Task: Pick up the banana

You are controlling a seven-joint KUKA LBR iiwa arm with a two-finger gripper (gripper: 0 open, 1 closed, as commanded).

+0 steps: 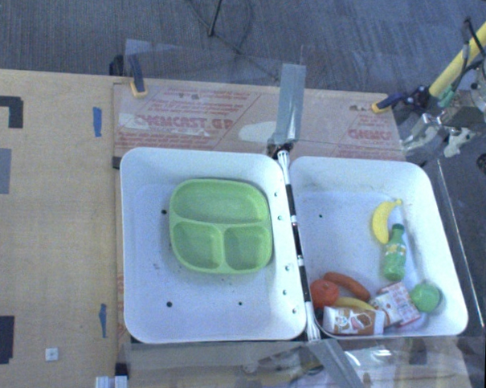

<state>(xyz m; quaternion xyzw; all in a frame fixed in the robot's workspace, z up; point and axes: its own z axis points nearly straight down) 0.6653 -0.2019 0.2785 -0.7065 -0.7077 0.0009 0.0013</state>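
One banana (382, 220) lies in the right bin (339, 193), near the back. Its long way runs front to back, tilted a bit. One green bottle (395, 254) touches it. One green plate (221, 225) sits in the left bin (145, 225).

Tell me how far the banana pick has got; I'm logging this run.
Nothing looks done yet. The banana lies untouched in the right bin, just above the green bottle. The gripper is outside the bin, past its upper right corner, with nothing between its fingers. Left: reach in, grasp, lift.
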